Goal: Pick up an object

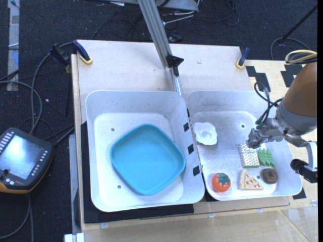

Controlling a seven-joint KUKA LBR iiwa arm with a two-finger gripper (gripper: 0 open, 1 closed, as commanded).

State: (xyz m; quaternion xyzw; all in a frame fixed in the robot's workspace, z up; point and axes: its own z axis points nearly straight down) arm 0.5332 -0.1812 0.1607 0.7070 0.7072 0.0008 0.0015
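Note:
My gripper [254, 141] hangs low in the right bin [227, 112], just above a checkered grey-white block [249, 157]. Beside that block lies a green leafy piece [266, 157]. Along the bin's front edge sit a red tomato [220, 182], a triangular pizza slice [249, 180] and a brown doughnut [269, 175]. A white crumpled object [205, 133] rests near the bin's left wall. I see nothing held between the fingers.
A blue tray [147, 158] fills most of the left bin [101, 110]. A metal pole [157, 26] slants down to the divider between the bins. A handheld pendant [20, 158] lies on the floor at left.

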